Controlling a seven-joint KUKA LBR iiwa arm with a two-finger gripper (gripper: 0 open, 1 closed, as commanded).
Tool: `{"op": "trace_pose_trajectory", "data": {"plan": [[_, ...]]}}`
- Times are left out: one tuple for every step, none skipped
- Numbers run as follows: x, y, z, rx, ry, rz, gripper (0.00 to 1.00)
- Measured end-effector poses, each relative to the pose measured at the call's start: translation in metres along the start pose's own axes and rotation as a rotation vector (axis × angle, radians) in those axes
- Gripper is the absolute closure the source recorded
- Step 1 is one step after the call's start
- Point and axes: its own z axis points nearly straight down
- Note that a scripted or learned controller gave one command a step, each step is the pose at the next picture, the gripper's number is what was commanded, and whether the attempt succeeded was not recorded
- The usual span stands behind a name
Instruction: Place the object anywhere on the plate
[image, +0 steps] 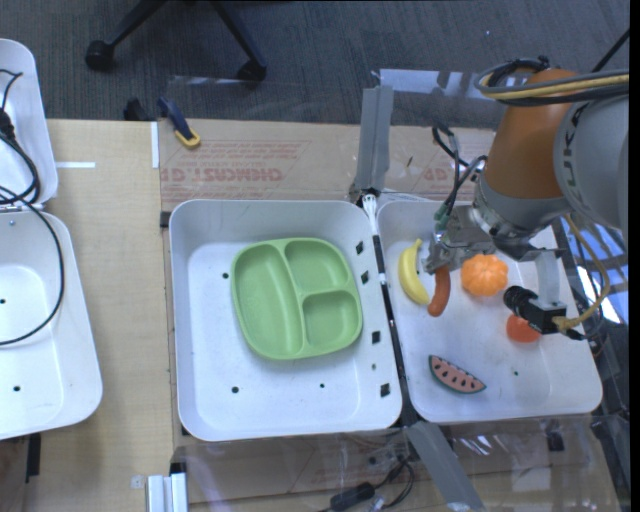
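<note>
Watermelon slice (457, 374) in rt bin, end effector (437, 262) over sausage (439, 292), grip state unclear, no legible text

The plate (297, 297) is light green, and it sits in a white bin (200, 400) with small black dots on its floor. In the other white bin (560, 395) there is a yellow banana (409, 273), a reddish-brown sausage (439, 292), an orange fruit (484, 275), a small red thing (523, 329), and a watermelon slice (457, 375) that is red with black seeds and a green edge. The arm (545, 130) is grey with an orange band, the bench (110, 440) is pale wood colour, and the cardboard (260, 160) behind the bins is brown with red letters.
</note>
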Motion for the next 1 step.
{"op": "trace_pose_trajectory", "data": {"plan": [[0.0823, -0.0085, -0.0004, 0.0, 0.0, -0.105, 1.0]]}}
